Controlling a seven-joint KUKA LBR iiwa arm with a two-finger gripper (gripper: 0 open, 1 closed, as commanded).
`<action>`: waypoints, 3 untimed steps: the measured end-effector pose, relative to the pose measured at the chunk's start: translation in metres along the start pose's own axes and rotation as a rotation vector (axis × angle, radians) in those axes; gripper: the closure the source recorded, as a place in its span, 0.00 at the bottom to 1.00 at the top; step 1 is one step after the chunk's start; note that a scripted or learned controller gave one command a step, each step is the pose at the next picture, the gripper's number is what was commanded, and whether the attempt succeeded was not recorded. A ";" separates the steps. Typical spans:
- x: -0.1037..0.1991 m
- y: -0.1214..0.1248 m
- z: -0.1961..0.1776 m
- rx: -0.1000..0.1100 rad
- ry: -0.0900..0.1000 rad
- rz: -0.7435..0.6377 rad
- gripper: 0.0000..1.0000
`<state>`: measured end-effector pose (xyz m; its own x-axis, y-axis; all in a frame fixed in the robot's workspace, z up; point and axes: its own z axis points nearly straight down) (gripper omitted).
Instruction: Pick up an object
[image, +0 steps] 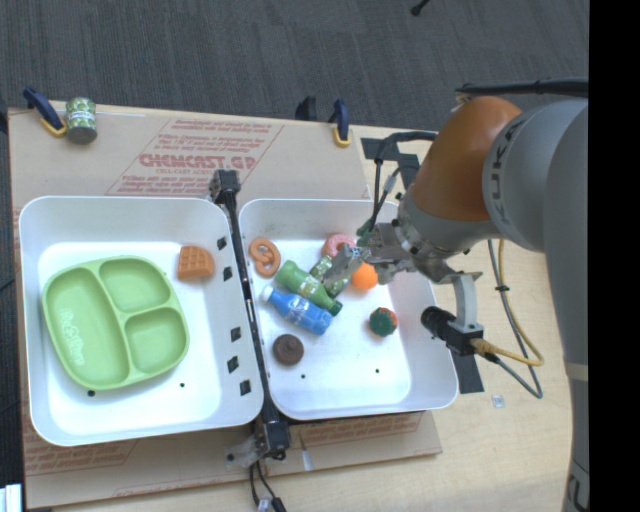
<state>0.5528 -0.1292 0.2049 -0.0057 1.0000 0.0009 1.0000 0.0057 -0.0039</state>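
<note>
Camera view showed the gripper (350, 262) low in the right bin (400, 385), beside the green bottle (306, 283); whether it was spread or pinching I cannot tell. Nothing looked lifted, so picking remained.

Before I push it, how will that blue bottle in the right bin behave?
The blue bottle lies on its side, so it may roll. It looks like plastic, probably light and smooth. It seems to touch the green bottle, which may shift too.
</note>
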 end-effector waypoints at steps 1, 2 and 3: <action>-0.021 -0.001 0.113 0.000 -0.002 0.000 0.00; -0.021 -0.001 0.103 0.001 -0.002 -0.006 1.00; -0.065 -0.001 0.058 -0.002 -0.001 0.002 1.00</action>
<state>0.5521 -0.1939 0.1466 -0.0038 1.0000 0.0000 1.0000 0.0038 -0.0016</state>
